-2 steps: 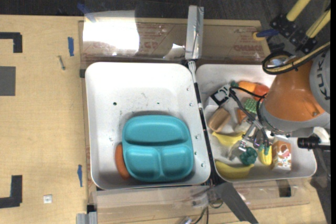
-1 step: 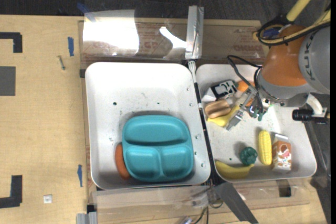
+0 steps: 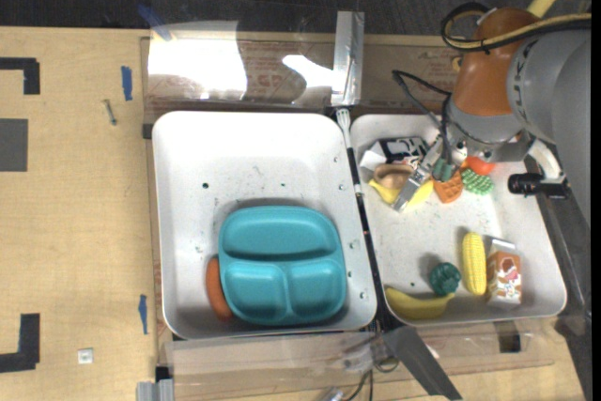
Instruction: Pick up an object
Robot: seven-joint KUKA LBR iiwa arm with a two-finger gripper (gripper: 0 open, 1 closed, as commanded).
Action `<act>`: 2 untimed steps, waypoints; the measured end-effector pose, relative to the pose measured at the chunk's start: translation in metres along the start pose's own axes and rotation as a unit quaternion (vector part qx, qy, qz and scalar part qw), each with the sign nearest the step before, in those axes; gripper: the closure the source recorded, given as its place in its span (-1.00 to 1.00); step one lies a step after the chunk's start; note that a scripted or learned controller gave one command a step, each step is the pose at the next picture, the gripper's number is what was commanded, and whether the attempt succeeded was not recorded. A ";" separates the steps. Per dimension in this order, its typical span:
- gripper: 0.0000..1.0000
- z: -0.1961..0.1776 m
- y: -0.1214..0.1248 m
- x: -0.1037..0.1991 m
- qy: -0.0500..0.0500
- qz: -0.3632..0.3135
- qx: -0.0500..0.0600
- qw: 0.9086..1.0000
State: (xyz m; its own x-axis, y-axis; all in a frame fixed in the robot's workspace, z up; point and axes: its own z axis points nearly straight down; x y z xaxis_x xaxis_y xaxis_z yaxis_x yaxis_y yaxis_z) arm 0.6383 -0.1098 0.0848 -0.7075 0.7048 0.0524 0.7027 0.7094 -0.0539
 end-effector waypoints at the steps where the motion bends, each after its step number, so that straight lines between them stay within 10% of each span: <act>1: -1.00 -0.046 -0.073 -0.053 -0.032 -0.084 -0.025 0.996; 2: -1.00 -0.016 -0.056 -0.066 -0.039 -0.080 -0.030 0.996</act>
State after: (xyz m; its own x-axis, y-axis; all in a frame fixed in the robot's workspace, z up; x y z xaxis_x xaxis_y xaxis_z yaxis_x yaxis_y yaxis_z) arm 0.6462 -0.1960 0.1002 -0.8127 0.5823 -0.0220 0.5822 0.8130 0.0084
